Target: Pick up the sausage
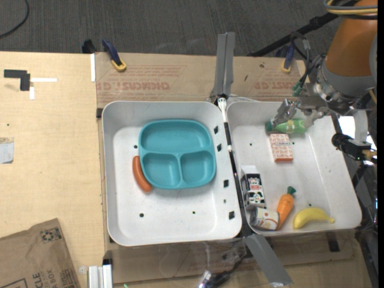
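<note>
The sausage [141, 174] lies in the left bin [120, 221], near that bin's left wall, its length running roughly along the wall and slightly slanted. Its right side touches, or sits just under, the left rim of a teal divided plate [177, 152] that takes up the middle of the same bin.

The gripper [287, 114] is well apart from the sausage, over in the right bin [342, 179] near its far edge, with the whole plate and the wall between the two bins lying between them. It hangs at the end of the grey arm [351, 47] with the orange band, which comes in over the far right corner of the surface. Whether the fingers are spread or closed cannot be told from here. Just below them lies a green bottle [289, 126] on its side; contact cannot be made out.

Further down the right bin lie a small red and white box [281, 147], a black and white carton [253, 188], a carrot [285, 205], a tipped cup [264, 221] and a banana [312, 217] near the near right corner
</note>
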Controlling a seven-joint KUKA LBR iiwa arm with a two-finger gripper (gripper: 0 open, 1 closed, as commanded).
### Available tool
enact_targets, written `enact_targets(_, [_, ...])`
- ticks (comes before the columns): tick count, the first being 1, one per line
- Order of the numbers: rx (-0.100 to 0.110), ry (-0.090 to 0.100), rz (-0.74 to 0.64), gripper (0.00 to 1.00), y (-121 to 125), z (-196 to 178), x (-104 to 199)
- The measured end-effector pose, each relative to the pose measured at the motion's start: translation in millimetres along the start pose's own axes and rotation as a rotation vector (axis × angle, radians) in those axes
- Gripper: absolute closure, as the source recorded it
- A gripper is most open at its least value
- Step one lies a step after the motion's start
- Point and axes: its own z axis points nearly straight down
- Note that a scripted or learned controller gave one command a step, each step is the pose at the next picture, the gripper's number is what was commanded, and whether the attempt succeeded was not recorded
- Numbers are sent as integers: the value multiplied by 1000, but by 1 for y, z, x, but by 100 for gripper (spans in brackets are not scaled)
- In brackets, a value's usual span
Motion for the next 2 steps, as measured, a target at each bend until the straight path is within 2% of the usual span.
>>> enact_targets(1, [-7,-1,-39,0,-78,131,-3])
enact_targets(2, [-1,1,218,0,-72,143,-7])
